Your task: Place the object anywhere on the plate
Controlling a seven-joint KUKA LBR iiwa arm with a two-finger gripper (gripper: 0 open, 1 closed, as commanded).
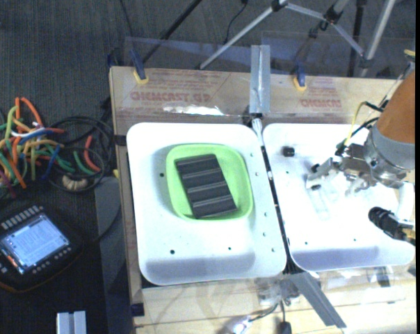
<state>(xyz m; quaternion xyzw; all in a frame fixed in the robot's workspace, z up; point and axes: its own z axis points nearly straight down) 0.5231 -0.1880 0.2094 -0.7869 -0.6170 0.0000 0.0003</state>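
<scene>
The dark ridged block [206, 186] already lies flat on the green plate [174, 164] in the left bin [196, 263], so the job looks finished. The gripper [328, 172] hangs over the right bin [349, 249], well away from it; from here it's too blurred to tell whether it is spread or closed. I count two bins, one plate, one block.
</scene>
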